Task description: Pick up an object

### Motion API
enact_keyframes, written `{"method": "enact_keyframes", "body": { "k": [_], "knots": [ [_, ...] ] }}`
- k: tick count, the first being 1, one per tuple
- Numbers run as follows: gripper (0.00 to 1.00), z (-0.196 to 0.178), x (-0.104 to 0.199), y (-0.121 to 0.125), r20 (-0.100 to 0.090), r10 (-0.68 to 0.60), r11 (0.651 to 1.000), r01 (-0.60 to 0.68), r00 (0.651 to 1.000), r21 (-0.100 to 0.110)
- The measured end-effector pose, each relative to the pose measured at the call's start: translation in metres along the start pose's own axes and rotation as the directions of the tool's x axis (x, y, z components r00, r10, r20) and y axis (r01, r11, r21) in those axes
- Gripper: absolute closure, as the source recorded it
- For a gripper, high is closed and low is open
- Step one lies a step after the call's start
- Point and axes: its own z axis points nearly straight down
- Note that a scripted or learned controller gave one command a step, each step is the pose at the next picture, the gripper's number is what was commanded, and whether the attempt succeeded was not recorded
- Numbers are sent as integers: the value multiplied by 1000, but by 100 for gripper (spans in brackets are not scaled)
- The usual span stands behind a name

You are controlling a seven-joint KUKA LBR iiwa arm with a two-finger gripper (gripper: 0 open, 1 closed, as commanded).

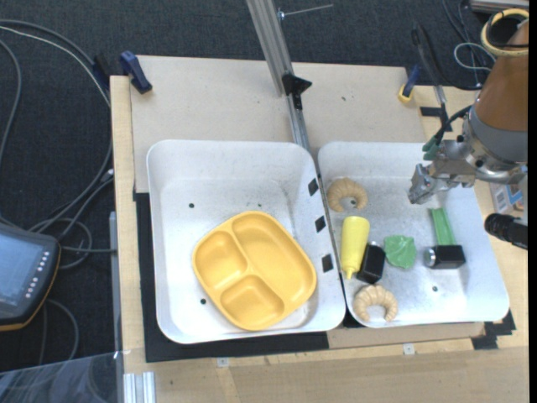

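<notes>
A grey arm with an orange band reaches in from the right, its gripper (424, 185) poised over the upper part of the right bin (470, 313), above the top end of a green stick (441, 223). Whether the tool is open or closed cannot be told from this angle, and nothing can be seen in its hold. The step in hand looks like the approach: no object is lifted yet, and every candidate lies on the bin floor. The stick lies just below the tool, running down to a black block (446, 257); a green leaf (400, 251) sits near them, a yellow bottle (354, 243) with a black cap (370, 263) lies by the bin's left wall, a doughnut (346, 196) sits above the bottle and a croissant (376, 302) below it. The left bin (168, 175) carries a yellow tray (253, 269) with three compartments. The next move, by this reading, calls for a straight descent onto one piece, most likely the stick, with the tool lined up across its narrow width and kept off the block that touches or nearly touches its lower end. The wrist hides the tool's own tips, the arm's upper part is cut off at the frame's right side, and the block's exact nature is hard to make out.
</notes>
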Motion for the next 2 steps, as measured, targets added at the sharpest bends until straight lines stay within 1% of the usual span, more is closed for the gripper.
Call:
{"method": "enact_keyframes", "body": {
  "k": [1,2],
  "knots": [
    [100,-4,56,-5,-1,-2,1000,2,1000,-1],
    [100,15,108,-8,0,-2,1000,2,1000,1]
  ]
}}
